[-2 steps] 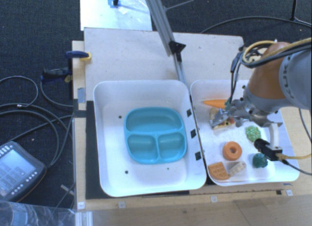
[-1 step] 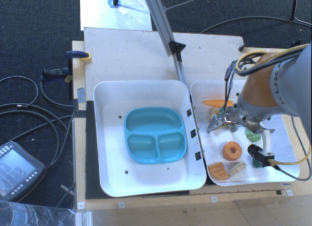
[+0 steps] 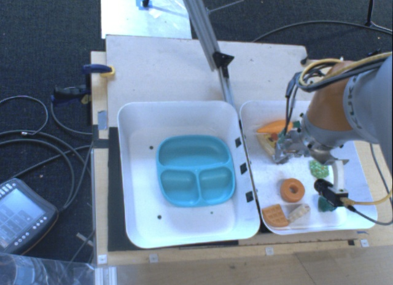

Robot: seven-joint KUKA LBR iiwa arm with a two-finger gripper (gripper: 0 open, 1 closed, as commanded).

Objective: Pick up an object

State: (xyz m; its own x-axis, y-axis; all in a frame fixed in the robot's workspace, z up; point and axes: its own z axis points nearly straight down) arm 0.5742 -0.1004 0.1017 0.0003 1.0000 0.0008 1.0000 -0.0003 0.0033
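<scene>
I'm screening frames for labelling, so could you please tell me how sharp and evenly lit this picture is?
Camera view: mostly sharp, with even, soft light; the blue divided plate is crisp, with mild sheen; faint shadows lie inside the left bin; the end effector and the small items beside it look slightly soft.

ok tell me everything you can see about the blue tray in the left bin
The blue divided tray is a light blue, smooth, plastic-looking plate with rounded corners and a raised rim. It has three compartments: one wide one across the far side and two smaller ones side by side nearer the camera. It lies flat and right side up, slightly turned, near the middle of the left white bin. It touches only the bin floor.
</scene>
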